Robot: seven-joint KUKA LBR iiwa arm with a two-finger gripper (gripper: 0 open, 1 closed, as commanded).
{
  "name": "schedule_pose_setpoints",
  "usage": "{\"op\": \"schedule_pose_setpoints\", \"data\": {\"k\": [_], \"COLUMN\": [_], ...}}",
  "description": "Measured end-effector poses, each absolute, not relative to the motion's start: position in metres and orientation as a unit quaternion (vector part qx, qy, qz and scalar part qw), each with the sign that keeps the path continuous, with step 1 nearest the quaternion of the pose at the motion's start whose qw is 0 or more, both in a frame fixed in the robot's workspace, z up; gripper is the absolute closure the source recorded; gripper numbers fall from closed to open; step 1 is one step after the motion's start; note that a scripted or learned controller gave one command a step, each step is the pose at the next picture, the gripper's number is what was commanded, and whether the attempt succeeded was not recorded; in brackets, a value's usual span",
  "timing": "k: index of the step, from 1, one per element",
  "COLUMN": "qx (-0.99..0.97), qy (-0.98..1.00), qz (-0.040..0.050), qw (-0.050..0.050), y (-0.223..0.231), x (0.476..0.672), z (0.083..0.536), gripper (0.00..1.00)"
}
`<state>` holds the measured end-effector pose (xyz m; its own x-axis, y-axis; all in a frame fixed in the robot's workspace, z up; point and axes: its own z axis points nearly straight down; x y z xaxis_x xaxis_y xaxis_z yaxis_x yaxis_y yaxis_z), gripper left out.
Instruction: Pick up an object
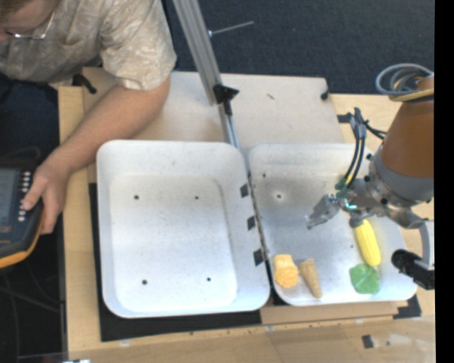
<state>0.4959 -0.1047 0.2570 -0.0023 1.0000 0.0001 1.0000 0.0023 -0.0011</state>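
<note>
The right bin holds several small objects along its near side. A yellow corn-like piece lies at the right, with a green lump just in front of it. A yellow-orange block and a tan cone sit near the front left corner. My gripper hangs low over the bin's right half, just above and left of the yellow piece's far end. I see nothing held in it. The arm's orange band hides the bin's right rim.
The left bin lies beside the right one. A person leans in at the upper left, one hand on a pendant at the left edge. A slanted aluminium post rises behind the bins.
</note>
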Motion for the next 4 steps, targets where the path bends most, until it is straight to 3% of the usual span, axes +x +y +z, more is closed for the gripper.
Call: {"op": "schedule_pose_setpoints", "data": {"k": [1, 3, 4], "qx": [-0.707, -0.707, -0.708], "qy": [-0.707, -0.707, -0.706], "qz": [-0.0012, 0.0019, -0.0001], "qw": [-0.002, 0.002, -0.001], "y": [-0.105, -0.104, -0.106], "x": [0.497, 0.496, 0.497], "z": [0.259, 0.133, 0.101], "gripper": [0.00, 0.00, 0.00]}}
